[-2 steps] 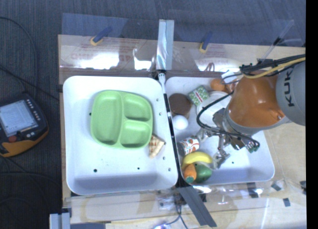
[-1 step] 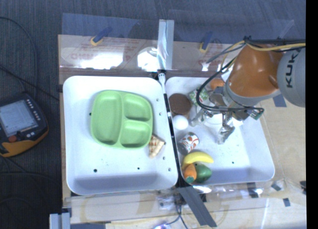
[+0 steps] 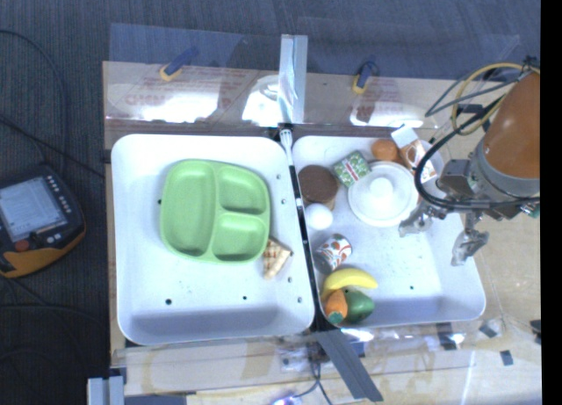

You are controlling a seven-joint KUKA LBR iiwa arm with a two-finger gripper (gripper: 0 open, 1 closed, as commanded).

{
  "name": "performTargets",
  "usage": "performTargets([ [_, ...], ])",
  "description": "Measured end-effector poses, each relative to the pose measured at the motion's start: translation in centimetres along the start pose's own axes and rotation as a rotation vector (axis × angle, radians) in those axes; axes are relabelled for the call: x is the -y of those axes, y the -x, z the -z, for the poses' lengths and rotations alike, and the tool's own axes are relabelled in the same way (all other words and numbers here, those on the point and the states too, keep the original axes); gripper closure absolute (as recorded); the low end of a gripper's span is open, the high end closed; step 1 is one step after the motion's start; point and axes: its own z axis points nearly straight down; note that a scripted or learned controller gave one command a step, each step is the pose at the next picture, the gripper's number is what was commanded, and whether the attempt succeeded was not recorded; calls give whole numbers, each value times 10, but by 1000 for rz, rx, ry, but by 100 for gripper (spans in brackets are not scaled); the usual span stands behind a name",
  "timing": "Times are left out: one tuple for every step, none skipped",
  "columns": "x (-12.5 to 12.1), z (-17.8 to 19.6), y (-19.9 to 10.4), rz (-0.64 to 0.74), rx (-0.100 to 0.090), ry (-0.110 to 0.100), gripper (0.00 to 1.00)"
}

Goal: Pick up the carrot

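At the lower middle of the frame, carrot: the carrot lay in the bottom left corner of the right bin, tight against the wall shared with the left bin.
Neighbours: a banana lay touching it from above, and a green vegetable sat against its right side.
Long axis: too little of the carrot showed to tell; it read as a short orange stub, partly tucked under the banana.
Gripper place: the gripper hung over the right-hand part of the right bin, just right of the white bowl.
Jaws: spread apart, one finger toward the bowl and the other nearer the bin's right wall, with nothing between them.
Direction to carrot: left and downward in the frame from the jaws, well apart, with bare bin floor between.
Judgement: the reach would likely need to cross that floor toward the bottom left corner, and the wall and the banana seemed to leave little room for the fingers.
Left bin: a green plate with a wedge of food beside it, away from the path.
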Motion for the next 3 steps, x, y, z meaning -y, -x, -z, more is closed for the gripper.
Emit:
performTargets([
  [-59,-108,19,136,-2,6,0],
  [15,-111,-1,285,4,0,0],
  [-66,-110,30,932,0,-5,0],
])
